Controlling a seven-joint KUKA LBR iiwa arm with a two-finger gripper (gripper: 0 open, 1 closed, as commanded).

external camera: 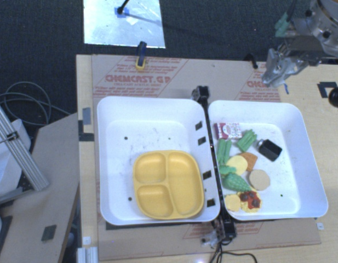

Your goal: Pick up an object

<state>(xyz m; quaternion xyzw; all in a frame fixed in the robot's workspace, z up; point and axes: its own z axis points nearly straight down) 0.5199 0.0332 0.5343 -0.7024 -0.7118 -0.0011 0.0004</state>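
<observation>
The right bin holds a cluster of toy food near its left wall. There is a red and white carton, green vegetable pieces, and a black block. Below them lie an orange wedge, a tan round disc, a dark green piece and a yellow and red piece. My gripper hangs high beyond the right bin's back rim, well apart from every object, with nothing seen in it.
The left bin holds a yellow three-compartment tray toward its front. A black divider with clips runs between the bins. The right half of the right bin is bare white floor. A yellow and blue clamp sits behind the left bin.
</observation>
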